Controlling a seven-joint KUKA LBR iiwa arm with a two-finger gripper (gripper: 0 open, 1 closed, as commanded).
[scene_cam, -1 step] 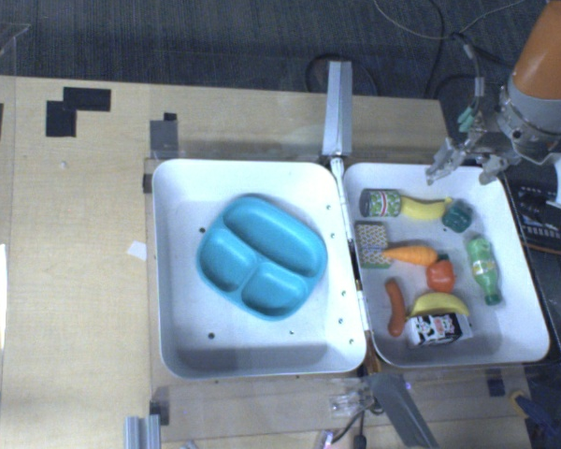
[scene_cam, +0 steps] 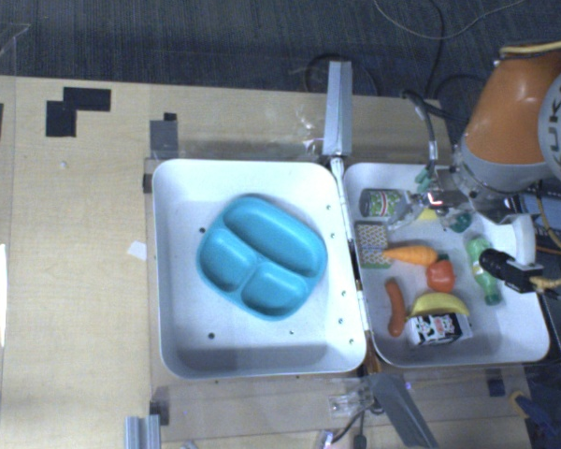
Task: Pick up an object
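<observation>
My gripper [scene_cam: 428, 200] is low over the far part of the right bin [scene_cam: 533, 344], just right of a green-labelled can [scene_cam: 383, 203]. Something yellow [scene_cam: 428, 216] and a teal piece [scene_cam: 460, 221] lie right under it; whether it touches them is unclear. In front of it lie an orange carrot [scene_cam: 409, 254], a red tomato [scene_cam: 440, 275], a brown sausage [scene_cam: 395, 307], a yellow banana [scene_cam: 439, 302] and a black-and-white carton [scene_cam: 438, 327]. A green bottle [scene_cam: 482, 267] lies at the right.
The left bin [scene_cam: 178, 344] holds a blue divided plate [scene_cam: 262, 255]. A checkered grey pad [scene_cam: 373, 242] lies by the divider in the right bin. The arm's orange band [scene_cam: 524, 92] hangs over the right bin's far right corner, with cables behind it.
</observation>
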